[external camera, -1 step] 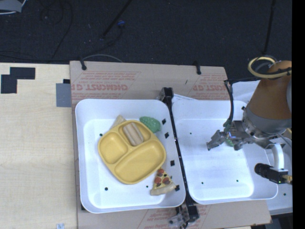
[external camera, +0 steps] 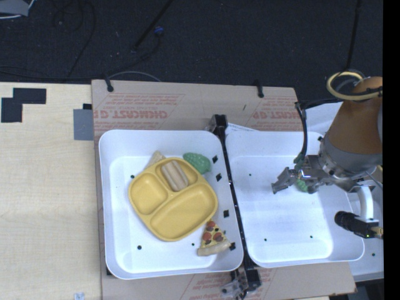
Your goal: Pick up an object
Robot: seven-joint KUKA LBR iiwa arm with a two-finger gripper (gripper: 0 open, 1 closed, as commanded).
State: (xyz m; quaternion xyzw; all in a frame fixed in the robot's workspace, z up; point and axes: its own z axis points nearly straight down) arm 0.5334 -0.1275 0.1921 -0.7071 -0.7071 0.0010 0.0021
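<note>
The gripper (external camera: 289, 181) sits over the right bin (external camera: 284, 242), its fingers spread apart, a small green thing (external camera: 304, 183) just behind them. In the left bin (external camera: 119, 230), the pizza slice (external camera: 214, 239) lies beside the yellow tray (external camera: 175, 202), tip up-right.

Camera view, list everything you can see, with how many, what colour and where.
Bins: two, white, side by side on the bench.
Tray: one, yellow, divided, in the left bin.
Hot dog: one, tan, in the tray's upper compartment.
Green toy: one, green, beside the tray's upper right edge.
Pizza slice: one, yellow with red spots, left bin, below the tray.
Cardboard: one sheet, brown, under the bins.
Arm: one, orange and grey, at the right.
Gripper: one, grey, over the right bin, with something green showing at it.
</note>
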